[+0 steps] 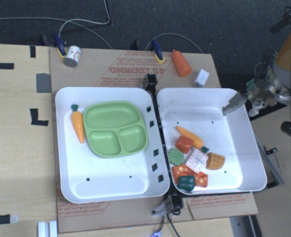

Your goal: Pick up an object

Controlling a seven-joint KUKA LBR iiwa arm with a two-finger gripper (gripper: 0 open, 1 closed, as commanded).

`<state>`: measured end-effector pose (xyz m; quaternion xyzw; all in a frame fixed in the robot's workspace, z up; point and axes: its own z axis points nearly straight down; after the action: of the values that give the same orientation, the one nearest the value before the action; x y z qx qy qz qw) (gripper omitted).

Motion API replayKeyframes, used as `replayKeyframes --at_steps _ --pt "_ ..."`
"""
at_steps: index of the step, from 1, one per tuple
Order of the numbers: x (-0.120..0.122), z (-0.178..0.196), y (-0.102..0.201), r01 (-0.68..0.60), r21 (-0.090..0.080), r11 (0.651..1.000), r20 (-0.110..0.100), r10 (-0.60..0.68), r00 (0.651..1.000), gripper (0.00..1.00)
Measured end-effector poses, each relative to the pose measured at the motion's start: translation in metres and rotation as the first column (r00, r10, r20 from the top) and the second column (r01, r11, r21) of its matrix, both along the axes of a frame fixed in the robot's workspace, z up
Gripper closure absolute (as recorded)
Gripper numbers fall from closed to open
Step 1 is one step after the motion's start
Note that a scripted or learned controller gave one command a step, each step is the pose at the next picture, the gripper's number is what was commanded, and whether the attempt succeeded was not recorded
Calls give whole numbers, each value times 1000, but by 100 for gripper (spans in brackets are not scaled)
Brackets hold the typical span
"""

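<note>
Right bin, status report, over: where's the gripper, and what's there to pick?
Gripper at the right white bin's upper right rim, holding nothing. Pile of small toy foods untouched at bin's lower left. Path to it clear.

I see a cardboard sheet point(135, 70) on my pale wooden bench point(14, 132). Beyond the sheet lies dark carpet point(194, 9), crossed by a thin cable point(88, 21).

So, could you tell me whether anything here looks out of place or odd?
Three things lie outside the bins on the cardboard behind them: an orange bottle, a small grey cube and a small can tipped on its side. In the left bin, a carrot lies beside the green plate, not on it.
</note>
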<state>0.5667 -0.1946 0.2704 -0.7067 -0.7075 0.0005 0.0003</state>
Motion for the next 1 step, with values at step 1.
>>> replayKeyframes --at_steps 1 --pt "-6 -86 76 -1 1 1000 -2 1 1000 0"
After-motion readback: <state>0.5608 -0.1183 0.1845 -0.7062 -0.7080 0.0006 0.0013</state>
